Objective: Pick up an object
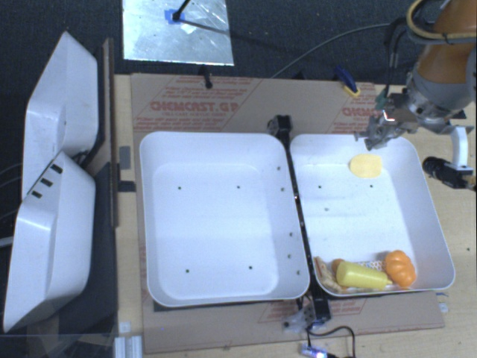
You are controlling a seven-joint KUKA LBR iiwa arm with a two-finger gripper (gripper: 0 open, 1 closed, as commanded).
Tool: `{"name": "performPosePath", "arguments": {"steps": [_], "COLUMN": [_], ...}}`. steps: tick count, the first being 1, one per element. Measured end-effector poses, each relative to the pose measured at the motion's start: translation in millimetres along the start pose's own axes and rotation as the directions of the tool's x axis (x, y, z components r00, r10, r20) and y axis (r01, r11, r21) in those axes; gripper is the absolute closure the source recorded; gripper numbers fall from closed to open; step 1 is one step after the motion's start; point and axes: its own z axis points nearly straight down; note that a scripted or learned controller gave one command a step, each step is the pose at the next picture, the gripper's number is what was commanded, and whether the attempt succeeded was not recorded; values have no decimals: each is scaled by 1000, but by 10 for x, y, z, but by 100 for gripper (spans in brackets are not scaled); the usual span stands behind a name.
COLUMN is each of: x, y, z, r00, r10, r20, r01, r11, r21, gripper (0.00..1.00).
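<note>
From above the bench, the gripper hangs over the far rim of the right bin, and whether it is spread or closed I cannot tell at this size. Just below its tip, a pale yellow disc lies flat on the bin floor, apart from it. Down at the near wall sit a yellow cylinder and an orange pumpkin-like piece, touching. The left bin lies alongside.

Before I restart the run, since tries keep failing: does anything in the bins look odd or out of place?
Nothing looks spilled or damaged. The yellow object, orange object and a small brown piece crowd the right bin's near corner, while a pale yellow disc lies alone below the gripper.
</note>
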Motion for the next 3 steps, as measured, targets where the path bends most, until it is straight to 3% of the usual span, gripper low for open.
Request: {"name": "performPosePath", "arguments": {"steps": [1, 3], "x": [499, 1501], "y": [-193, -462], "z": [156, 67], "r00": [1000, 1000], "r10": [-3, -4], "r20": [-2, -2], "r01": [3, 4], "r11": [1000, 1000], "r21": [6, 5], "gripper": [100, 100]}}
